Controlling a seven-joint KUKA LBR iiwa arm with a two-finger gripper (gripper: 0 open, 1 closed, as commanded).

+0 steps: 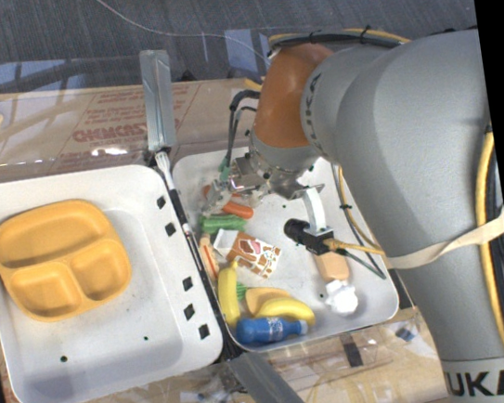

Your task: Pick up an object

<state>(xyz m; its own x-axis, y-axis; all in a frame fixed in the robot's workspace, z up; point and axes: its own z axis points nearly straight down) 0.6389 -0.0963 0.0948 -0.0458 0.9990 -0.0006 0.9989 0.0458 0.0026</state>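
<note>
My gripper [234, 184] hangs low over the far left part of the right bin [373, 304], below the orange wrist band. Just under it lie an orange carrot-like piece [238, 211] and a green piece [218, 221]. Closer to the front are a small white and red block [225, 241], a brown-and-white patterned piece [259, 255], a yellow banana [283, 307], a yellow-green banana [229, 291] and a blue bottle [269, 330]. A tan piece [333, 267] with a white lump [344, 301] lies at the front right. Nothing is visibly held.
The left bin [97, 360] holds a yellow divided tray [59, 258] at its far left. An orange stick [207, 255] lies along the right bin's left wall. The big grey arm covers the right side of the right bin.
</note>
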